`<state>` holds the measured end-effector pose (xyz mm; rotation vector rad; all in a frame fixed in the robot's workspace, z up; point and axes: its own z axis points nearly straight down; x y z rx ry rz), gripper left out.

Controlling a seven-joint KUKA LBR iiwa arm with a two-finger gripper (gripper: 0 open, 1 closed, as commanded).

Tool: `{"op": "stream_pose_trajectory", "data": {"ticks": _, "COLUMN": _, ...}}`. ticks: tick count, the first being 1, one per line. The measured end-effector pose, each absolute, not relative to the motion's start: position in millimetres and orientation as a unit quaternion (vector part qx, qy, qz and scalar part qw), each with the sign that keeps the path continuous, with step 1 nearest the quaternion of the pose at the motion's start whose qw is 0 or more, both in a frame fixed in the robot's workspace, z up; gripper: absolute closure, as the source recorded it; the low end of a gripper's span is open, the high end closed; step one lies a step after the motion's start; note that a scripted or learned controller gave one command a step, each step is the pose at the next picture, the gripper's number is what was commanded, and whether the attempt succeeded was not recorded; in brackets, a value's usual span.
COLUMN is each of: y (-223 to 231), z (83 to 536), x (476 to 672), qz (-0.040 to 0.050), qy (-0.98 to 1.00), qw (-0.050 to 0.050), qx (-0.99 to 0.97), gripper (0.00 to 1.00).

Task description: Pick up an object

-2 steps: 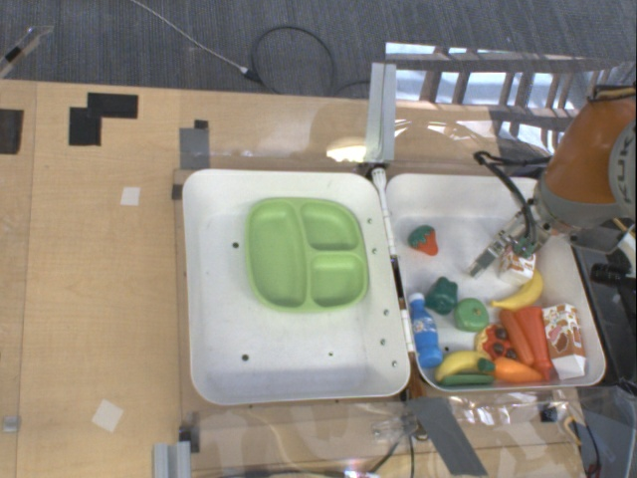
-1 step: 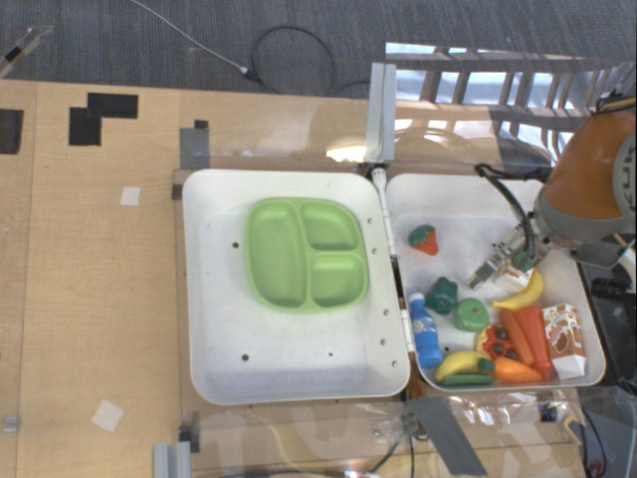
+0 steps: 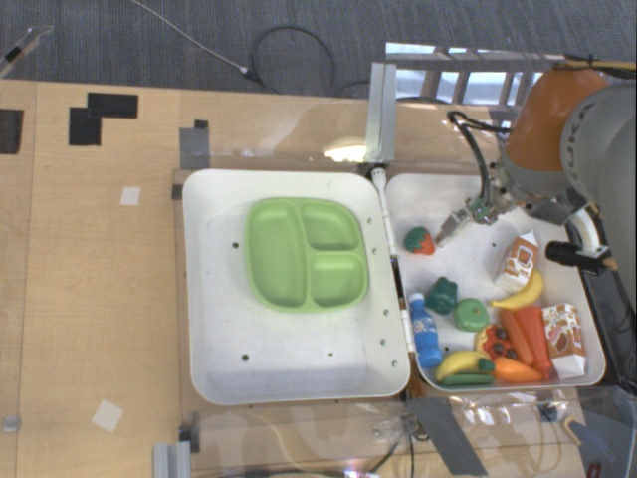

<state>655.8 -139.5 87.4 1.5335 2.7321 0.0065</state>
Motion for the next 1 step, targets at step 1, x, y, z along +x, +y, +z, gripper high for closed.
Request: {"op": "stream_pose_trajectory", "data": {"ticks": 1, "y": -191.5, "z": 119.7, "x": 609.1, "qz": 0.0003, "qy": 0.871, "qw": 0.006, "qx": 0.491, "gripper": 0.0}}
